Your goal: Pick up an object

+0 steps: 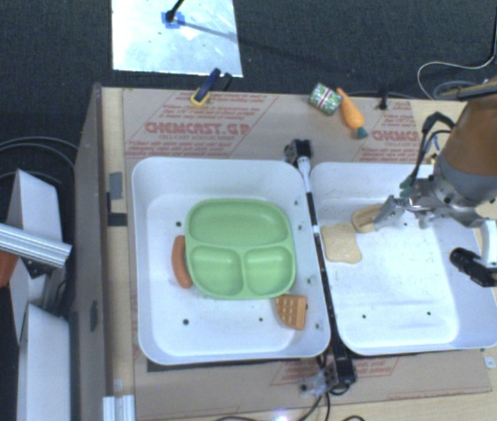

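The pale flat piece (pixel 343 244) lies in the right bin (pixel 406 323), near that bin's left wall, and beside it a smaller tan piece (pixel 365 218) sits touching the tip of the hand (pixel 388 212). From the camera view the hand is low over the bin's far left part, but I cannot tell how it is set, nor whether anything is caught in it. Nothing looks lifted, so the pick seems not yet done: grasp and raise are left. The left bin (pixel 160 323) holds a green tray (pixel 239 248), a sausage (pixel 179 262) and a waffle piece (pixel 291 310), all untouched.
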You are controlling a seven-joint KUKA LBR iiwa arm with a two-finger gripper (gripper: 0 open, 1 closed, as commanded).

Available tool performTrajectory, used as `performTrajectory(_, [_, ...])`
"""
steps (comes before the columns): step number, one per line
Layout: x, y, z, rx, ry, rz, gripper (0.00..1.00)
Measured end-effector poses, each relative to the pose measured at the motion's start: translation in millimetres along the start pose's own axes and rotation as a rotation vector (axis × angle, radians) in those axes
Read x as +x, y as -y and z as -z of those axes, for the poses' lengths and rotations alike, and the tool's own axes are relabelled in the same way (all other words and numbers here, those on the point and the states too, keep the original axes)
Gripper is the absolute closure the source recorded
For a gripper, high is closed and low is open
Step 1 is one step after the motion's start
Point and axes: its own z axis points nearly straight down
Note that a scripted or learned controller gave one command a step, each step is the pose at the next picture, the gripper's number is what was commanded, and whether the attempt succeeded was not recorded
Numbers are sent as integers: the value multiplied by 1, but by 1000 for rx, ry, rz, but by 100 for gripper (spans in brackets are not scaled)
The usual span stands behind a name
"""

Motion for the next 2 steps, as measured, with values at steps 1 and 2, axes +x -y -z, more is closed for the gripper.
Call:
performTrajectory(1, [43, -6, -51, 0, 0, 0, 0])
performTrajectory(2, [-7, -61, -51, -6, 1, 0, 0])
